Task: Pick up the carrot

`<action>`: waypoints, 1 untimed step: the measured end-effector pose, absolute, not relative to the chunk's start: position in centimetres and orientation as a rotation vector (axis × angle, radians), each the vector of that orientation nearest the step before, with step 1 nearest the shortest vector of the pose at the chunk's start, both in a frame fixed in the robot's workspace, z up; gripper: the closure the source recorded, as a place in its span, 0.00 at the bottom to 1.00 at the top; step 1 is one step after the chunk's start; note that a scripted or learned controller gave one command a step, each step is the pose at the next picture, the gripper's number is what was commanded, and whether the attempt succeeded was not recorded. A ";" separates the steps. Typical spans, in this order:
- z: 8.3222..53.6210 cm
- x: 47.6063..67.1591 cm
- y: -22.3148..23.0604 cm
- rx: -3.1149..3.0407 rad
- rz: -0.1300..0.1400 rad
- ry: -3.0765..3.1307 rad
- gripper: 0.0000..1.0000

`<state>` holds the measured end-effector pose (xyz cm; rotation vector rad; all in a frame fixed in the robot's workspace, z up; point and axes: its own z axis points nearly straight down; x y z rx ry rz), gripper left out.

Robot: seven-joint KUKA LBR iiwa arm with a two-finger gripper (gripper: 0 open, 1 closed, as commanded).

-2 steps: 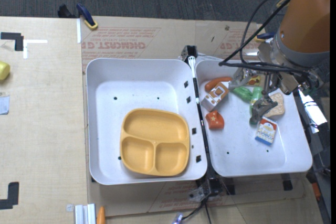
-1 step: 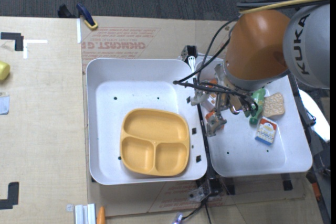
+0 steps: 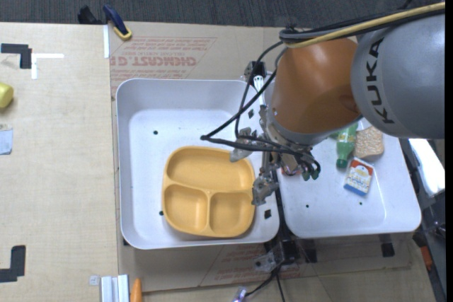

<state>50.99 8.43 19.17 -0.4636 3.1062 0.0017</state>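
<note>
The arm's big orange band (image 3: 315, 92) hangs over the wall between the two bins and hides much of the right bin's left side. Below it my gripper (image 3: 263, 189) points down at the right edge of the yellow divided plate (image 3: 205, 198) in the left bin. A small orange-red bit (image 3: 289, 167) peeks out under the wrist among the black cables. It is mostly hidden, and I cannot tell whether it is the carrot.
The right bin (image 3: 333, 216) holds a green bottle (image 3: 345, 146), a brown speckled block (image 3: 369, 142) and a small white, blue and red carton (image 3: 359, 177). The left bin (image 3: 141, 152) holds the plate. A yellow object (image 3: 5, 95) lies on the bench at far left.
</note>
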 end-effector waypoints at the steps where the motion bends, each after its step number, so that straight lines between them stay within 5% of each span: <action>1: 9.2 52.3 11.5 -0.688 0.001 3.062 0.00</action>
